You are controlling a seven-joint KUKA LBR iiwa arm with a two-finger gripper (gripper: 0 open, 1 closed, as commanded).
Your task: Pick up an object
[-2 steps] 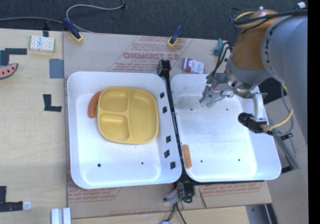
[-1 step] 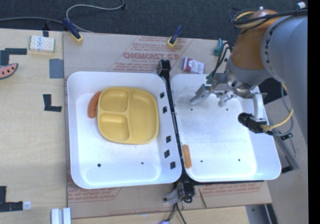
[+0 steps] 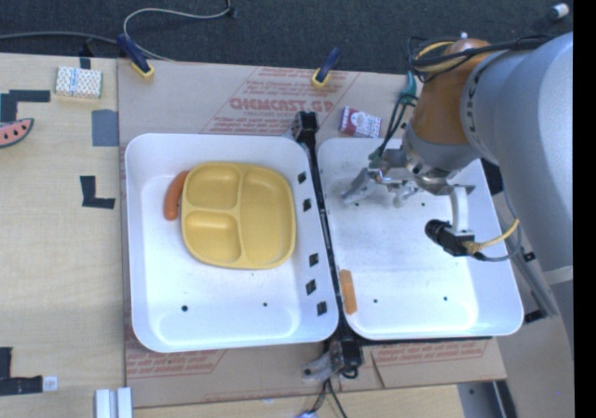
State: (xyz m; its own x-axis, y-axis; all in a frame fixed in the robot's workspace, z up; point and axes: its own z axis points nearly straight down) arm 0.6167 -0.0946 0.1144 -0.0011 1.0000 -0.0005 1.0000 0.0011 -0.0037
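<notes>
The arm (image 3: 466,109) reaches in over the right bin (image 3: 484,314), its claw (image 3: 372,185) low above the bin's upper left part; whether it is open or shut I cannot tell, and nothing shows in it. A small orange piece (image 3: 347,290) lies at that bin's left wall. In the left bin (image 3: 158,314) a yellow plate (image 3: 238,214) lies beside an orange sausage (image 3: 172,195), touching it
</notes>
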